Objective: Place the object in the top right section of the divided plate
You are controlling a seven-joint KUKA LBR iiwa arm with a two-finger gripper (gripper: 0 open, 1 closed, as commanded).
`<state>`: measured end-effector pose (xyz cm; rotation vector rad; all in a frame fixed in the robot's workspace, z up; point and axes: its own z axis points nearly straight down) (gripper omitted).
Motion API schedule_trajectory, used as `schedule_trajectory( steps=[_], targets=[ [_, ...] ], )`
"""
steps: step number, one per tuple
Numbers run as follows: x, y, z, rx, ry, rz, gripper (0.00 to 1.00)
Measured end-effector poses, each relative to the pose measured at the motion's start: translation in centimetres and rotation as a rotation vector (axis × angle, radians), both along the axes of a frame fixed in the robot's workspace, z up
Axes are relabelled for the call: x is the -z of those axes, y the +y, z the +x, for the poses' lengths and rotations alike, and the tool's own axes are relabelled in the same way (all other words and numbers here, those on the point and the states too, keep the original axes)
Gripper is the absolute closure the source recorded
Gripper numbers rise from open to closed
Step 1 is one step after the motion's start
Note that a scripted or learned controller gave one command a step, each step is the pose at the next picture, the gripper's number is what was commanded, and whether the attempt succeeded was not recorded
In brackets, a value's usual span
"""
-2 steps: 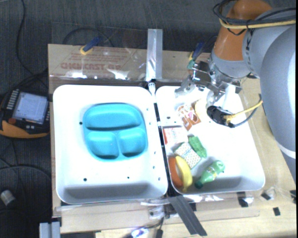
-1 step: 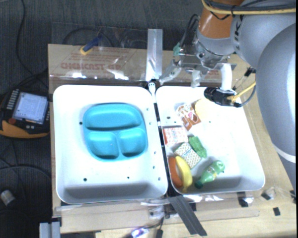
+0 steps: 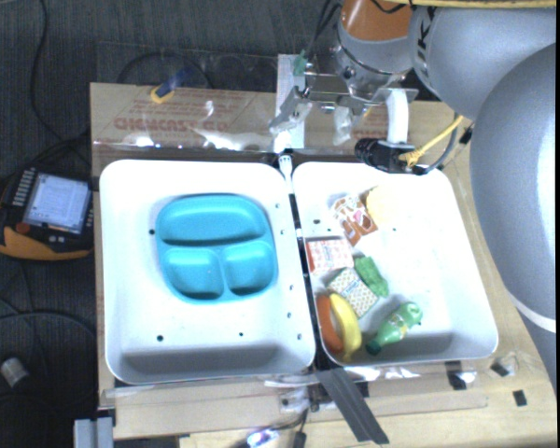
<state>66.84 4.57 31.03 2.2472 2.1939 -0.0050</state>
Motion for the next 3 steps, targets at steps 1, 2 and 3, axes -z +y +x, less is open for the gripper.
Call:
schedule_trajectory(
  steps=[1,2,3],
  targets=[
    [0.01,-0.09,0.0,0.001,0.0,-0.002,0.0],
    [0.01,-0.09,0.0,0.001,0.0,-0.002,0.0],
    [0.01,-0.09,0.0,0.001,0.0,-0.002,0.0]
  ],
)
